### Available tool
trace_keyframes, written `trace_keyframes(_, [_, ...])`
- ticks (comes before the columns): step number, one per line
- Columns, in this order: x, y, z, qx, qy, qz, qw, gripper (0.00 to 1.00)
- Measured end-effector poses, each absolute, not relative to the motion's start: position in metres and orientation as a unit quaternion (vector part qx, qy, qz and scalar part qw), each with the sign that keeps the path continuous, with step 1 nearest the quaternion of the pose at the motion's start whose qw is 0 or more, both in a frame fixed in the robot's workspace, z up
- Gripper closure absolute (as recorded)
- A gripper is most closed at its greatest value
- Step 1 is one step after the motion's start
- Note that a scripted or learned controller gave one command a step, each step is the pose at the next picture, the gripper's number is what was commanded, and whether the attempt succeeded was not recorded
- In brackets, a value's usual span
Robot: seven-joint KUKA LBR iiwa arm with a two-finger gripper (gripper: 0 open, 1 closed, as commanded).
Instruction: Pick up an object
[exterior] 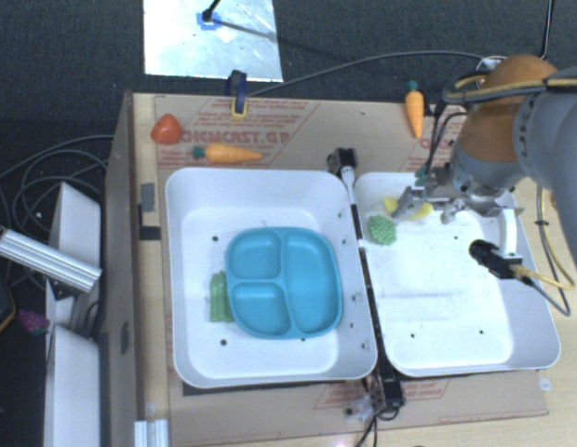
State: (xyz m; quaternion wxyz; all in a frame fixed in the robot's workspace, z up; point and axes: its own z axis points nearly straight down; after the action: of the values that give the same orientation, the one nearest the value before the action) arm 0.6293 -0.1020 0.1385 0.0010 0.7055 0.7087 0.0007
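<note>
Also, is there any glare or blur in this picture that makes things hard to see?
Camera view: strong glare on the foil sheet at top, and the white bins look washed out; the gripper is slightly soft, so the yellow thing beside it is unclear; the blue tray is sharp.

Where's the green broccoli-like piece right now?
The green piece lies in the right bin, near its upper-left corner, just below the yellow item by the end effector.

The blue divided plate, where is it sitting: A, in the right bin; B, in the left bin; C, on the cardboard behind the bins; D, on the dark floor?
B: the blue divided plate lies inside the left bin, beside a green object at its left edge.
</note>
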Motion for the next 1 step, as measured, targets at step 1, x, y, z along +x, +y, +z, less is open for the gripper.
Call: trace_keyframes(1, [0.6542, -0.0911, 0.0907, 0.708, 0.706, 0.0003, 0.000, 0.00])
